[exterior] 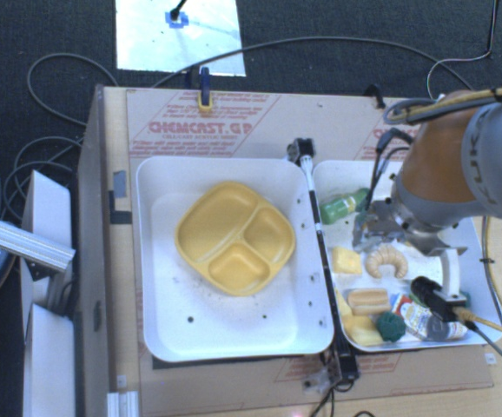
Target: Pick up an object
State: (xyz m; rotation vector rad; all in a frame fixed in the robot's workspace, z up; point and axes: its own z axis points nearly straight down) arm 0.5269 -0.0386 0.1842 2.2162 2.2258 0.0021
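Observation:
The right bin (472, 233) holds several toy foods. A green bottle (341, 205) lies at its far left, and a pale yellow wedge (347, 261) sits below that. A tan croissant (386, 263) lies in the middle. Toward the front are a hot-dog bun (368, 300), a yellow block (362, 328), a dark green lump (391, 325) and a small labelled bottle (416, 316). My gripper (373, 232) hangs low over this bin, just above the croissant and right of the green bottle. I see nothing held in it.
The left bin (168, 320) holds a yellow divided plate (235, 237). A black divider rail (318, 233) runs between the bins. The grey and orange arm (459, 159) covers the right bin's far right part. Cables lie behind the bench.

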